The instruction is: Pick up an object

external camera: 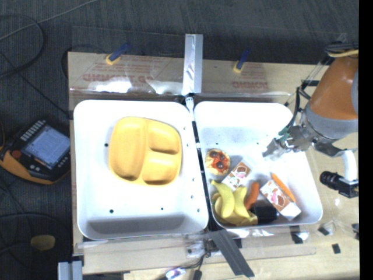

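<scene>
Fingers (273, 151): hovering over the bare floor of the right bin (245, 118), toward its right wall, pointing left. Too small and dark here to tell if they are released or clenched; nothing visible between them.

Candidate objects all sit nearer, packed into the near end of the same bin: a white carton (280, 198) with an orange carrot-like piece (282, 186) lying just beside its far edge, a small printed box (239, 174), a round pizza-print toy (218, 161), a banana bunch (231, 205), an orange-red stick (252, 195) leaning between banana and carton, and a dark item (265, 213) partly buried under them. The left bin (93, 209) carries a yellow divided tray (145, 150), well apart from the fingers.

Risk judgement:
- Fingers are over bare plastic; a straight descent from here would close on nothing.
- Pile is tight. Objects touch or overlap, so a descent into it may land a fingertip on top of a neighbour, or pinch two at once.
- Carrot piece and carton lie close to the right wall; wall contact could block a finger.
- Banana and round toy are curved and smooth-looking; likely to squirt out of a two-finger pinch.
- Small printed box looks like the cleanest target, being the most isolated.
</scene>
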You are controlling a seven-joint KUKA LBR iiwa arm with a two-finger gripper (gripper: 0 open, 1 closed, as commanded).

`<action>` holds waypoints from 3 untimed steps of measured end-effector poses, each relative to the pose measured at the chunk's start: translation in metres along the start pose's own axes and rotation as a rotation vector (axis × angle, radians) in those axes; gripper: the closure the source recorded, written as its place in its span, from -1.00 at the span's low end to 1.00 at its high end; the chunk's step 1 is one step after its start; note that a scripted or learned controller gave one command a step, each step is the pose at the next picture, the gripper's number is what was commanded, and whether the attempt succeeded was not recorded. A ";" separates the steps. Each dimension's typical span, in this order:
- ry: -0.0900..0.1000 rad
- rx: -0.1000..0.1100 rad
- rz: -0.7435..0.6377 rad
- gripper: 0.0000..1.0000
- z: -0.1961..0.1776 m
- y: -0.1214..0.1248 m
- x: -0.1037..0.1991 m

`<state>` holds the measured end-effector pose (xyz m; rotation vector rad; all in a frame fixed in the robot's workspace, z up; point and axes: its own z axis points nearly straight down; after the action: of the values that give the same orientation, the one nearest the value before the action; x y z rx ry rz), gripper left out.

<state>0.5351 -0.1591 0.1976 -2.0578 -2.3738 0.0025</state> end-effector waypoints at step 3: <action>-0.005 -0.015 -0.002 -1.00 0.108 0.021 0.022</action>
<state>0.5528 -0.1341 0.0900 -2.0640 -2.3859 -0.0098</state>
